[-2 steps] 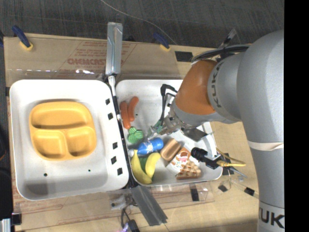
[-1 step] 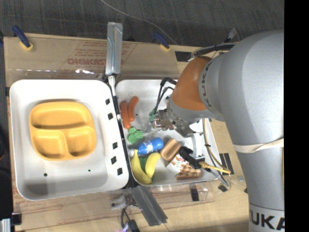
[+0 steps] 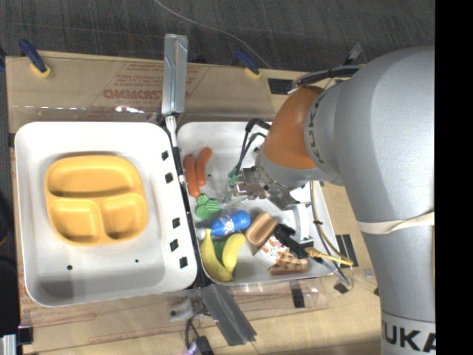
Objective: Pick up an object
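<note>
Right now my pincer (image 3: 247,187) hangs low over the right bin (image 3: 222,135), near its middle, and whether it is apart or together I cannot tell from this slant. At nine o'clock from it lie two orange sausages (image 3: 196,170), close to the divider. At seven o'clock sits a green object (image 3: 208,207), and just below that a blue object (image 3: 230,222). A yellow banana (image 3: 222,257) curves at six o'clock, by the bin's near wall. A brown block (image 3: 260,228) rests just below my pincer, with a waffle-like piece (image 3: 284,261) at five o'clock. The left bin (image 3: 29,198) holds a yellow divided tray (image 3: 94,197).
</note>
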Tool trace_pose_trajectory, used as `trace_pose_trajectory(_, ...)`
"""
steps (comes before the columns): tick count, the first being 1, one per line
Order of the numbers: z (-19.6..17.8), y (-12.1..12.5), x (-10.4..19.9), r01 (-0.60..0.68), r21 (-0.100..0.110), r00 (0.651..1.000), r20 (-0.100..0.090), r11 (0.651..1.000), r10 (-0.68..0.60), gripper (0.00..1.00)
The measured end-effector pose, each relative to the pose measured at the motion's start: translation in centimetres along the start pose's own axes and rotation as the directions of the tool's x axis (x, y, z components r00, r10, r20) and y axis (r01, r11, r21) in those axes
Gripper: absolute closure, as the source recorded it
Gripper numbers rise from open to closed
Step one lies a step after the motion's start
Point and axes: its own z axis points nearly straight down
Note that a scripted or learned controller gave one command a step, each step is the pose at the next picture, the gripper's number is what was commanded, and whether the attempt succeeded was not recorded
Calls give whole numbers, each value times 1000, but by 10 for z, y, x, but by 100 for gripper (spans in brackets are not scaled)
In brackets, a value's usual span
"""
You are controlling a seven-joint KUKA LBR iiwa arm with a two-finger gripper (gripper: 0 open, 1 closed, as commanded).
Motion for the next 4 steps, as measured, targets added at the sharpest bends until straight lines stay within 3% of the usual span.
trace_pose_trajectory(1,0,-40,-2,203,1,979,-2,979,-203,0)
trace_pose_trajectory(2,-24,-76,-3,92,0,996,-2,996,-92,0)
trace_pose_trajectory(3,-1,-86,-50,578,-3,816,-1,816,-578,0)
trace_pose_trajectory(4,-2,-82,10,774,-2,633,11,633,-774,0)
